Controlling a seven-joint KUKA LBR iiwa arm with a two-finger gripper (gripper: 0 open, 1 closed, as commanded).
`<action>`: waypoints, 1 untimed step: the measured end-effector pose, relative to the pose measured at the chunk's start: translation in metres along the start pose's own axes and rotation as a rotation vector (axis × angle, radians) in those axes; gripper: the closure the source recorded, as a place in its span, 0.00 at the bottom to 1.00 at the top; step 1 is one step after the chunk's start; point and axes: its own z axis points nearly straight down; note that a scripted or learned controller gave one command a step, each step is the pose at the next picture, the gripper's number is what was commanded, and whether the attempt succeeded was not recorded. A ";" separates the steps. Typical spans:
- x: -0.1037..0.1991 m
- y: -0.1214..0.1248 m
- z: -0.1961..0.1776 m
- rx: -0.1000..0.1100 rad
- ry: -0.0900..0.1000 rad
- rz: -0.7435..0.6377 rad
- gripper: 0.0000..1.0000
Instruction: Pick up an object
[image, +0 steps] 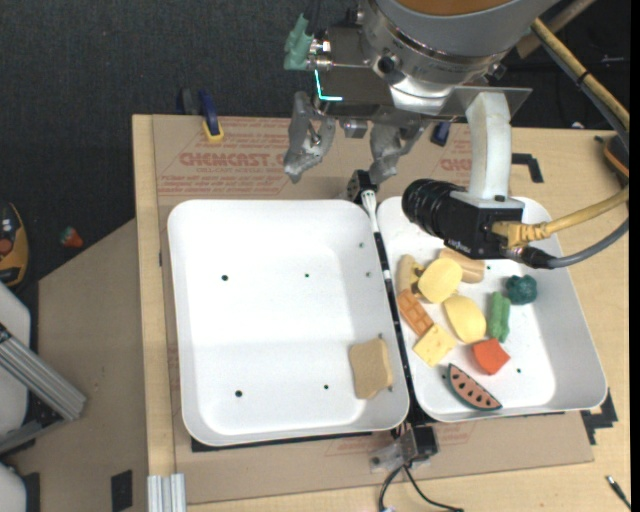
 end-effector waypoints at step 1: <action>0.001 0.000 -0.011 -0.004 0.002 -0.001 1.00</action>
